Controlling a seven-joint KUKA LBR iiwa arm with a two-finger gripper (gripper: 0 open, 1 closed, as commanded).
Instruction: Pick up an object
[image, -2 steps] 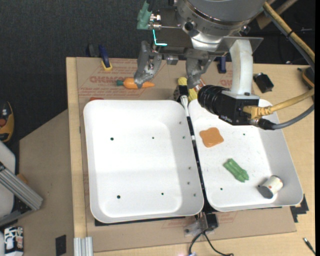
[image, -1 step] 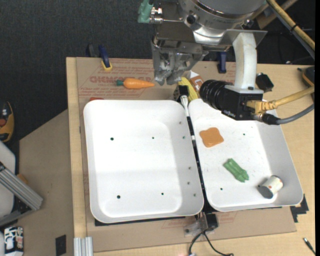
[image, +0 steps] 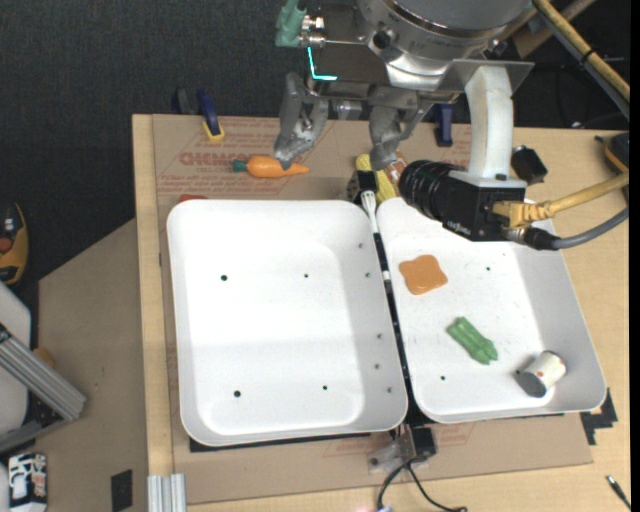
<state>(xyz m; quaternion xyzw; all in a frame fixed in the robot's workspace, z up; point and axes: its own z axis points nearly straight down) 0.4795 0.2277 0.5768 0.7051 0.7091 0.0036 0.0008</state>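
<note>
Nearest the camera, at the right bin's (image: 572, 330) front corner, lies a small grey-and-white cylinder (image: 540, 373). Just behind it, toward the bin's middle, is a green lumpy piece (image: 471, 339), and further back an orange blob (image: 422, 273). All three sit apart from each other, w/ bare white floor between. Left bin (image: 200, 300) sits alongside, edges touching. Beyond the bins, on the cardboard-covered worktop (image: 150, 200), rests a small orange carrot (image: 270, 167).

Tool (image: 342, 140) hangs high at the back, above the bins' far edge, fingers spread wide, nothing between them; left finger (image: 297, 135) appears near the carrot.

Judgement: no target picked yet. Best approach prob. is to choose one isolated piece, e.g. the green one, centre over it, line the jaws across its narrow width, then descend straight. Risk: the cylinder could roll away.
</note>
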